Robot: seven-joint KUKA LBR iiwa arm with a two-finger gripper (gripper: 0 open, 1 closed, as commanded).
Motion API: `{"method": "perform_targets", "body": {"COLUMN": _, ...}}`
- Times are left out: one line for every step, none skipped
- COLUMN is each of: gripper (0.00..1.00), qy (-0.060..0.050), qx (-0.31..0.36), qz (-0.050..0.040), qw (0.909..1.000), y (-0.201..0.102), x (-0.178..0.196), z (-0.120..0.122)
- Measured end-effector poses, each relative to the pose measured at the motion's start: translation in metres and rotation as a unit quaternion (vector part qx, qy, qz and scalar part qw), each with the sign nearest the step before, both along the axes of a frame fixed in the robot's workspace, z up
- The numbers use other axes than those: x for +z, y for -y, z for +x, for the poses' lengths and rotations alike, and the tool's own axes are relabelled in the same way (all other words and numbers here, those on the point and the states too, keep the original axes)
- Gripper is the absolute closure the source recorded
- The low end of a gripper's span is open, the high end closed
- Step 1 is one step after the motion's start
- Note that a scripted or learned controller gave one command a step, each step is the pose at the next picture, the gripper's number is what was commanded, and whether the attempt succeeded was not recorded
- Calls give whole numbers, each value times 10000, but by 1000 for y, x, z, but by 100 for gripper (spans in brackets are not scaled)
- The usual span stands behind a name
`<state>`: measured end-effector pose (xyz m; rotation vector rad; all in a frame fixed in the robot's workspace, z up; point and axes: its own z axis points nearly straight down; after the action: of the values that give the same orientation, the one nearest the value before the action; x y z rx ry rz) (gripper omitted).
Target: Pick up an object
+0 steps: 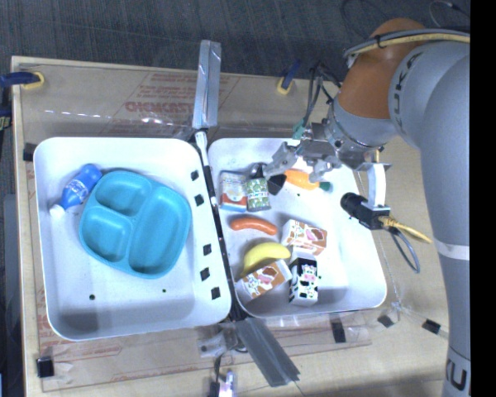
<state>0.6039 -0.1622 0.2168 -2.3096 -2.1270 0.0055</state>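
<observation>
The gripper (302, 170) hangs low over the far end of the right bin (368, 284), its metal fingers spread, with an orange carrot-like piece (301, 179) lying between and just beneath them. From this slant I cannot tell whether the fingers actually touch it or merely straddle it, so I would not call it grasped; the jaws look open, and nothing is lifted clear of the bin floor.

The rest of the bin's load lies untouched: a small green-labelled packet (257, 193) and a red-and-white carton (233, 188) near the far left corner by the divider, a red sausage (253, 224) toward the middle, a banana (264, 255) nearer the front, and three small printed cartons (one brown (305, 236), one cow-patterned (304, 281), one orange-brown (262, 281)) clustered around it.

The left bin (66, 304) carries a blue divided tray (136, 222) with a blue bottle (77, 185) at its far left corner.

As a judgement, the pick is at the approach stage: the arm is placed over a candidate, while closing, gripping and raising are all left to do.
</observation>
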Motion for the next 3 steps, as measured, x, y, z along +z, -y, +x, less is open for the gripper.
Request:
{"method": "perform_targets", "body": {"gripper": 0, "qy": 9, "qx": 191, "qz": 5, "qw": 9998, "y": 24, "x": -125, "z": 30}}
{"method": "perform_targets", "body": {"gripper": 100, "qy": -5, "qx": 215, "qz": 9, "qw": 9998, "y": 23, "x": -115, "z": 30}}
{"method": "perform_targets", "body": {"gripper": 100, "qy": 8, "qx": 55, "qz": 9, "qw": 10000, "y": 15, "x": -31, "z": 3}}
